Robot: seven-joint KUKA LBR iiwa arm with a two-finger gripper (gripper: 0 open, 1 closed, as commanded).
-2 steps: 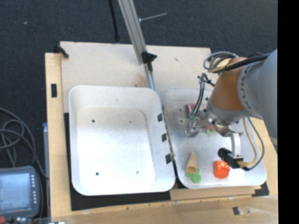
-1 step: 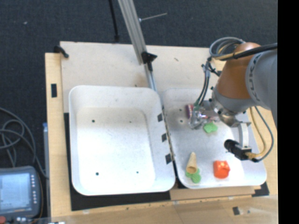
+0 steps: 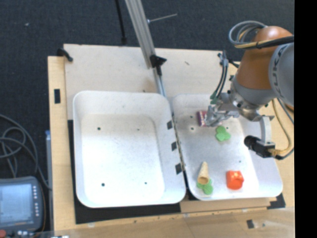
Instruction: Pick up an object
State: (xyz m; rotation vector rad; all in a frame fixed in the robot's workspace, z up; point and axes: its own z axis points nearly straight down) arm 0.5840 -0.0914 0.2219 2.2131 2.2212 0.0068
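The tool (image 3: 214, 116) hangs low over the far part of the right bin (image 3: 262, 180), right beside a small pink-red object (image 3: 201, 117) at its left; whether its grip is spread or closed cannot be told. A green piece (image 3: 223, 134) lies just beneath it. Nearer the front lie a tan cone (image 3: 203, 171), a green blob (image 3: 207, 186) and an orange block (image 3: 235, 179). The left bin (image 3: 79, 108) sits alongside on the worktop (image 3: 99, 63).

Tan table (image 3: 114, 68) on dark carpet (image 3: 49, 14); slanted metal pole (image 3: 141, 26) rising from the table's back half, just behind the seam between the bins; grey pendant screen (image 3: 19, 202) bottom left; loose cables (image 3: 12, 138) on the floor left of the table.
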